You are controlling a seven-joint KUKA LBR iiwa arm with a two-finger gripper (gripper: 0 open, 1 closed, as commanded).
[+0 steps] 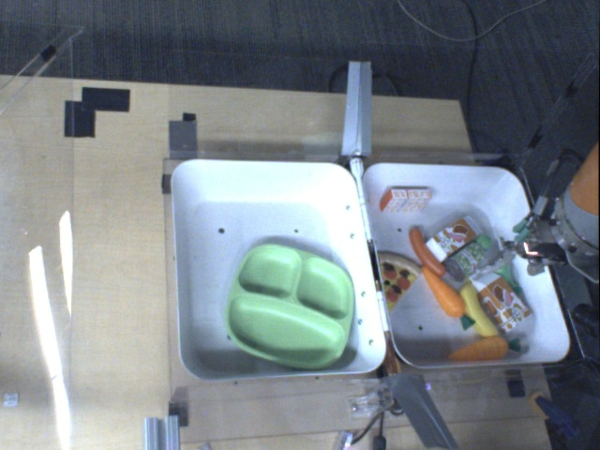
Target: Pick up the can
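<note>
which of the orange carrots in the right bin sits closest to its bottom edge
The orange carrot lying flat along the right bin's bottom wall; the other orange carrot lies diagonally mid-bin.

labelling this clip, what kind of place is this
Probably a robotics lab bench: two white bins fixed side by side on a wooden bench, toy food and a green tray in them, cables on the carpet, the arm at right.

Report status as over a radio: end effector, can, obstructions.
End effector at right bin's right rim. Small grey can lying in pile, ungrasped. Orange carrot and printed cartons crowd it.
</note>
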